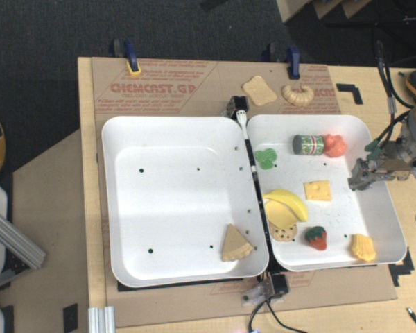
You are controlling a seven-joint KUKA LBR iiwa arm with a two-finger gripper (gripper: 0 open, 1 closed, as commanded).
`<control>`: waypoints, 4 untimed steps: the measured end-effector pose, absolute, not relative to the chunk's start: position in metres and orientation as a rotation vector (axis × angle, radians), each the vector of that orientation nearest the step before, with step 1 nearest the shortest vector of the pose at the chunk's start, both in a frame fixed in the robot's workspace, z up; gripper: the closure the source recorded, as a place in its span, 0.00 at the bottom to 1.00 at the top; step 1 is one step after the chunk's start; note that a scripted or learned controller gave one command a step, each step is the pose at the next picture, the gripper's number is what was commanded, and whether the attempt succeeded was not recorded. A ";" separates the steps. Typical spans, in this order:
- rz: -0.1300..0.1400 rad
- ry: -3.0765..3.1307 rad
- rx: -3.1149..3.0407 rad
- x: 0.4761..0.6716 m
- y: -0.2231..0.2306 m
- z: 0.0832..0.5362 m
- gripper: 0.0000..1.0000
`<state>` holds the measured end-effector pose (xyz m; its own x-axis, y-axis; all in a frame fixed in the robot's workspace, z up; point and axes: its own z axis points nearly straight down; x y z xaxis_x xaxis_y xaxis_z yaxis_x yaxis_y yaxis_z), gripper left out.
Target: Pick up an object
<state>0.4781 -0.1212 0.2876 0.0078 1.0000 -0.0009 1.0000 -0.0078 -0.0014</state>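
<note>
Pick not yet done: gripper (pixel 360 174) is hovering at right bin (pixel 381 207) edge w/ nothing seen held, claw state can't be told; nearest candidate, cheese slice (pixel 317 190), is lying inside bin.

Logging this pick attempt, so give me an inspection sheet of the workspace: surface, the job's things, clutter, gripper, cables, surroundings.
Surface: brown board bearing the left bin and the right bin side by side.
Job's things: left bin holds a tan wedge. Right bin holds a can, red piece, green piece, cheese square, banana, cookie, strawberry, corn.
Clutter: toast slice and a ring-shaped pastry on the board behind the bins.
Gripper: gripper over the right bin's right side; nothing seen between its fingers.
Cables: cable at the front edge; cables along the arm.
Surroundings: blue clamps at the back; dark floor.
</note>
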 end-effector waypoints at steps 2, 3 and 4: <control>-0.019 -2.239 -2.239 0.578 -0.127 0.357 1.00; -0.002 -2.237 -2.197 0.562 0.062 0.336 1.00; 0.008 -2.226 -2.207 0.570 0.140 0.258 1.00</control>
